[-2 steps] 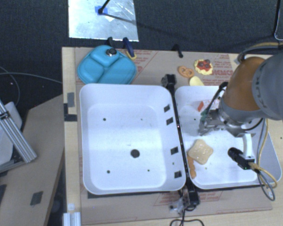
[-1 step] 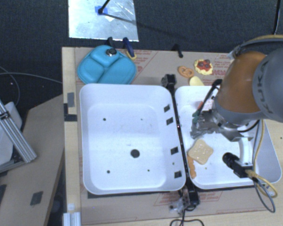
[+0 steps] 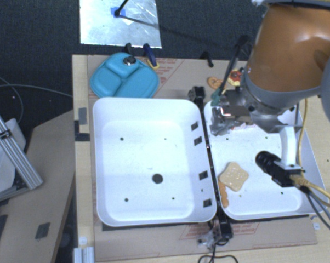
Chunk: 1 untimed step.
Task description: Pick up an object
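The left bin [image 3: 107,147] holds one small dark disc [image 3: 157,178] near its middle. In the right bin [image 3: 263,201] a tan toast-shaped piece [image 3: 233,177] lies by the near left wall, apart from the gripper [image 3: 221,124], which hangs over the bin's far left part. Whether the gripper is open or closed cannot be told. The arm [image 3: 296,43] covers the bin's far right corner.

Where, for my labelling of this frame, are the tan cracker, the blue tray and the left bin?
tan cracker [image 3: 233,177]: camera view, centre of its top face.
blue tray [image 3: 123,80]: camera view, middle of its top.
left bin [image 3: 143,147]: camera view, bare floor near its centre.
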Tool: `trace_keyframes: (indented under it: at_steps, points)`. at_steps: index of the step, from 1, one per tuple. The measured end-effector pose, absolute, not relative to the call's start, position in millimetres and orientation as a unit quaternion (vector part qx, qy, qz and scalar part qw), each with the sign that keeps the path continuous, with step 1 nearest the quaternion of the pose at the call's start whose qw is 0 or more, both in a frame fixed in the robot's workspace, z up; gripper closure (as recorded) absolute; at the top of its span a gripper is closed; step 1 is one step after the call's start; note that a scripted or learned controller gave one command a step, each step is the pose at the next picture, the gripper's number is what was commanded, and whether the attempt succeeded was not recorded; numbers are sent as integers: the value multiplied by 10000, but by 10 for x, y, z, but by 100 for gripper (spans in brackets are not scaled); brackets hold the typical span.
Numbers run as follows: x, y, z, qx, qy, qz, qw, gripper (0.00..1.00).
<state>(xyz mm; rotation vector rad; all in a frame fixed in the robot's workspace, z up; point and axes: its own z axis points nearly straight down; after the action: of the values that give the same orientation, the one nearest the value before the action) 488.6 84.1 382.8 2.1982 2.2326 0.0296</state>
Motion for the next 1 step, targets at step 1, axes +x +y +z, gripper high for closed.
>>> trace_keyframes:
  at_steps: [1]
  points:
    - [4872, 600, 3592, 7075, 7067, 10, 10, 100]
